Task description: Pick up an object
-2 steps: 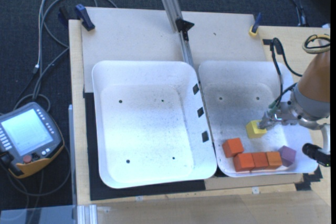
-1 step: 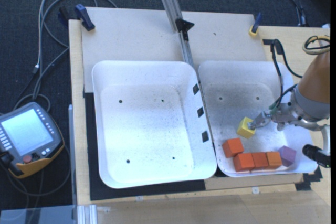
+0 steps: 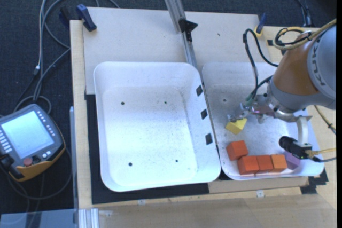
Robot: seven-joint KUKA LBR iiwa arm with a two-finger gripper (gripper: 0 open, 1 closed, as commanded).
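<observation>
Four orange blocks (image 3: 260, 162) plus purple piece (image 3: 292, 160) along right bin (image 3: 214, 75) near edge, yellow wedge (image 3: 235, 125) mid-bin touching gripper (image 3: 241, 115), finger state unreadable; likely glancing nudge, slipping off slanted faces.

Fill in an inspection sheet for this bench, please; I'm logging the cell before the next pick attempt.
Surface: pale bench bearing a left bin and a right bin, both white and speckled.
Job's things: yellow block, orange blocks and a purple block, all in the right bin.
Clutter: blue clamp at the bench's far left corner.
Grippers: claw low over the right bin, beside the yellow block.
Cables: black and yellow leads on the arm; loops on the floor.
Surroundings: teach pendant on dark carpet.
</observation>
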